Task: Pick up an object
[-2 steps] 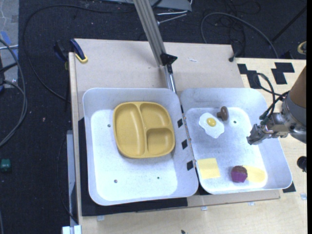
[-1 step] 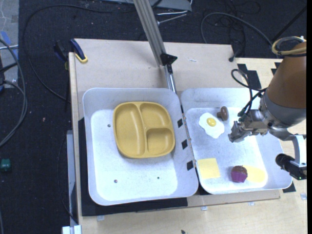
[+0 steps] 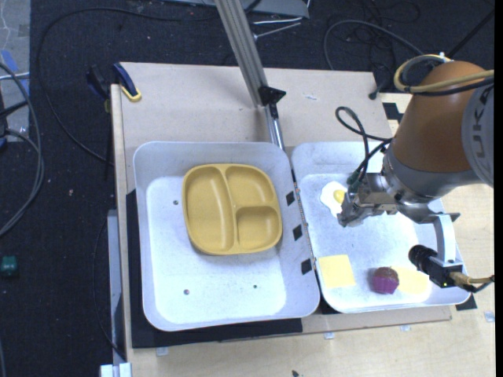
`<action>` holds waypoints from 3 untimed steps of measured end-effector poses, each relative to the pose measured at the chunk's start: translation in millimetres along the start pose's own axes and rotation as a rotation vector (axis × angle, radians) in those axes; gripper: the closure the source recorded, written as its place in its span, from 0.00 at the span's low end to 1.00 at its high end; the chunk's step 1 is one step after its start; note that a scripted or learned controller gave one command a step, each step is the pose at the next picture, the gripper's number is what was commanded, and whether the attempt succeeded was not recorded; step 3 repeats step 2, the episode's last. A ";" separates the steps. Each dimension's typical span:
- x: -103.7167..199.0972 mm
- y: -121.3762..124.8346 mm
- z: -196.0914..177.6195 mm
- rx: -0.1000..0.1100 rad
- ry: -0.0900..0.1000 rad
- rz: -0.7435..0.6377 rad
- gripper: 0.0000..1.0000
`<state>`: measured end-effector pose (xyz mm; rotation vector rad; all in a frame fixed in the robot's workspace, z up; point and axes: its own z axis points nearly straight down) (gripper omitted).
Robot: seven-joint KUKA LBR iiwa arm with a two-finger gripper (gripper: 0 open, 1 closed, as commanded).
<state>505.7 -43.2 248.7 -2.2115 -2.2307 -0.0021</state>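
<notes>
In the right bin [image 3: 314, 163] lie a fried egg [image 3: 332, 196], a yellow cheese square [image 3: 336, 271], a purple lump [image 3: 384, 280] and a pale yellow piece [image 3: 413, 281] beside it. My gripper [image 3: 351, 208] hangs low over the bin's upper middle, just right of the egg and partly over its edge. The arm's bulky orange wrist covers much of the bin's right side. The yellow divided plate [image 3: 233, 208] sits in the left bin [image 3: 157, 289].
A slanted metal pole [image 3: 245, 42] rises from the bench behind the bins. Black clips [image 3: 299, 230] mark the seam between the bins. A cable [image 3: 354, 124] loops above the gripper. A black fitting [image 3: 428, 263] juts over the right bin's lower right.
</notes>
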 end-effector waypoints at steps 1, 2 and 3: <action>48.2 -9.2 -3.6 0.002 0.000 0.001 1.00; 108.1 -14.7 10.5 0.003 0.000 0.001 1.00; 108.1 -14.7 10.5 0.003 0.000 0.001 1.00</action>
